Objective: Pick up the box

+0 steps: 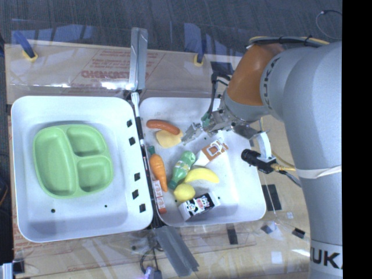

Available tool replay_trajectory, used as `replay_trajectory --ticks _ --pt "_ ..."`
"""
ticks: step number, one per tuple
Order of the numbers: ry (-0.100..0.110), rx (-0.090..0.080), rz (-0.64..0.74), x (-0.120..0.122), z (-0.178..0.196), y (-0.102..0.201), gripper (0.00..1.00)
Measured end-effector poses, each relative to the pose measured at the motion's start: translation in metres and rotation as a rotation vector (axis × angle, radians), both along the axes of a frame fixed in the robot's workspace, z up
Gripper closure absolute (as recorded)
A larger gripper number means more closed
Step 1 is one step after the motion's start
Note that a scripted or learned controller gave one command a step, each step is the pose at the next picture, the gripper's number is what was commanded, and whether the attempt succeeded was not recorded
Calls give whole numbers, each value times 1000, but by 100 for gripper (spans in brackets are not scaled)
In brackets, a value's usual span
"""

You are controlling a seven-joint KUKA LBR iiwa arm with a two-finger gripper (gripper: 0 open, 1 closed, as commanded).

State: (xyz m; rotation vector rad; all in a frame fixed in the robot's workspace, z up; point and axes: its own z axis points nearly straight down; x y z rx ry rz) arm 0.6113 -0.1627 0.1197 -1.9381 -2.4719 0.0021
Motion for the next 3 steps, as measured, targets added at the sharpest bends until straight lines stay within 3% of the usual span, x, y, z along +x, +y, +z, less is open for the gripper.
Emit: replay_trajectory --ticks 1,2,3 --pt "0 1 36 46 -28 61 0" --pt "1 1 8 10 -28 0 0" --pt "-1 1 -52 46 -27 57 0"
